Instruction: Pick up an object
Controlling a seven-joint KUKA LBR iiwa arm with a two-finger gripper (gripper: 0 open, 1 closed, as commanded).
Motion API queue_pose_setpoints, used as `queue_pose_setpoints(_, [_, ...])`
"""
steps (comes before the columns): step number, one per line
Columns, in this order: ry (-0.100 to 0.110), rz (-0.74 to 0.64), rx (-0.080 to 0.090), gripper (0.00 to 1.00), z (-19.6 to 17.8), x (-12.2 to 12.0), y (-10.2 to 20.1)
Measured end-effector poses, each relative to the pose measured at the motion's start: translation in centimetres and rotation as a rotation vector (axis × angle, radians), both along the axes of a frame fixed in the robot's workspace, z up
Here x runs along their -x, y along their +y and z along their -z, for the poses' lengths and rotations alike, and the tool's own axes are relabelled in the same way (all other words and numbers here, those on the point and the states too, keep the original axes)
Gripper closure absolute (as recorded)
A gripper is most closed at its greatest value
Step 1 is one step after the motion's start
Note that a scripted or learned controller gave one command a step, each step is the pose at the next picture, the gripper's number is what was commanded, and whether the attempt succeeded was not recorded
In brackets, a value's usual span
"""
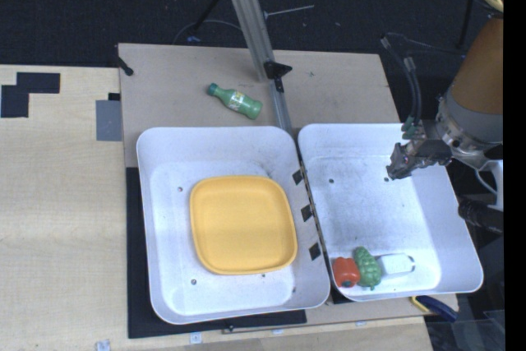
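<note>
In the right bin (370,201), a red object (346,271), a green knobbly object (368,268) and a white object (396,265) lie together against the near wall. A yellow square plate (242,223) rests flat in the left bin (164,177). My gripper (400,164) hangs over the right bin's far right part, well above and behind the small objects. I see nothing held in it.
A green bottle (235,100) lies on its side on the board behind the left bin. A slanted aluminium rail (253,12) rises behind the bins' dividing edge. Black clips (306,212) line the seam between the bins.
</note>
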State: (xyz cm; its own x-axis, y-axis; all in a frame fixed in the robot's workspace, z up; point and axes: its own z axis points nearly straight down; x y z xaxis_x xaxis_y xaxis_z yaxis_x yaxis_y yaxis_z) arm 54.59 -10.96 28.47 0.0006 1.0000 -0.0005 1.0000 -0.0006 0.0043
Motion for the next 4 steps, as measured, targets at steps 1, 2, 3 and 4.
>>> queue_pose_setpoints(1, [0.007,-0.004,-0.001,1.0,2.2,-1.3,4.8])
queue_pose_setpoints(2, [0.005,-0.004,-0.001,1.0,2.6,-1.5,10.3])
queue_pose_setpoints(3, [0.006,-0.004,-0.001,1.0,3.6,-1.7,15.2])
queue_pose_setpoints(4, [0.007,-0.002,0.0,1.0,5.8,-3.6,19.3])
